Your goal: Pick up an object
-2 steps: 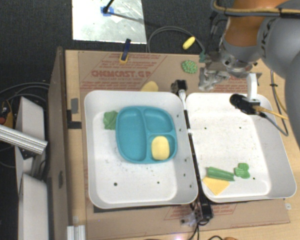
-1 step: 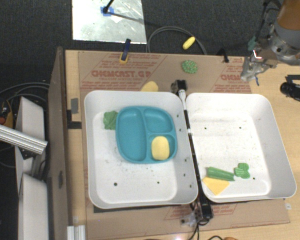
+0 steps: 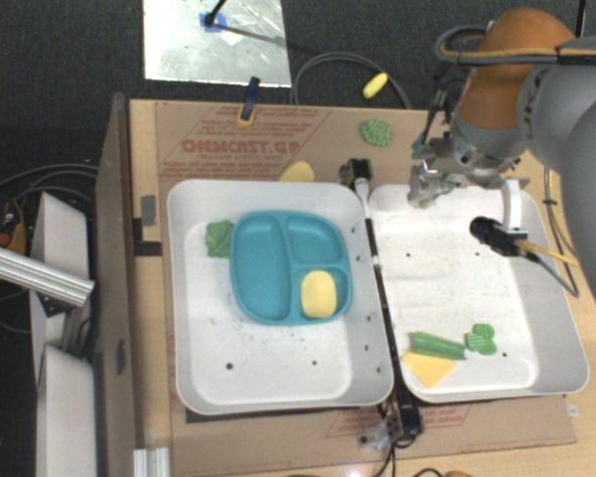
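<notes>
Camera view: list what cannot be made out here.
- Gripper: too small and shadowed at the right bin's top edge to tell how it stands or whether it holds anything.
- Green piece in the left bin: partly hidden under the blue divided plate, so its shape is unclear.
- Yellow wedge: its top edge is covered by the green vegetable.
- Arm: cut off by the right edge.

The worktop is a brown board printed with red lettering. Two shallow white bins rest on it side by side, the left bin touching the right bin along their inner rims. On the bare far strip lie a yellow piece (partly hidden by the left bin's rim), a green knobbly piece and a blue-and-orange tool.
</notes>
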Tool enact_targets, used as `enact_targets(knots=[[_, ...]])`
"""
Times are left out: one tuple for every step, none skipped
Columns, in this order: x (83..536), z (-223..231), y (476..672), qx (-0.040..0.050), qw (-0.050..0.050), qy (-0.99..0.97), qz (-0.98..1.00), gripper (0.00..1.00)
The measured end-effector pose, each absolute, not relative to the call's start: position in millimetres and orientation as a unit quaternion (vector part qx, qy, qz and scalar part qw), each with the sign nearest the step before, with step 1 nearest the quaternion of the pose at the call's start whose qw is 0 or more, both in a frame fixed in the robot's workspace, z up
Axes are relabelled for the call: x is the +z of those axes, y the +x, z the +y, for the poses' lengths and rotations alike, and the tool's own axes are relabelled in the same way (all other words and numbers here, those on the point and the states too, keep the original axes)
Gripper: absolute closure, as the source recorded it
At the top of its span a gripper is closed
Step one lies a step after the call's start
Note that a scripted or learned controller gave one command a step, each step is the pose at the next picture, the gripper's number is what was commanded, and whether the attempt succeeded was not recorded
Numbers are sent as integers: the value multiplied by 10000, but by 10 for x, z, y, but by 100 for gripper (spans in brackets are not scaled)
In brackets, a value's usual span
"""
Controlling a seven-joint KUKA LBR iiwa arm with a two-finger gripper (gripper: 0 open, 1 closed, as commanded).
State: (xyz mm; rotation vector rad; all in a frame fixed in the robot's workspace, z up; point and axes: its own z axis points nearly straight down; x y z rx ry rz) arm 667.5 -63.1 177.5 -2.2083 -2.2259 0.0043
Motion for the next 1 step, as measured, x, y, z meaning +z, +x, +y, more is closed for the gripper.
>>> enact_targets(knots=[[2610,-1553,6692,-16,-55,-7087,-7055,100]])
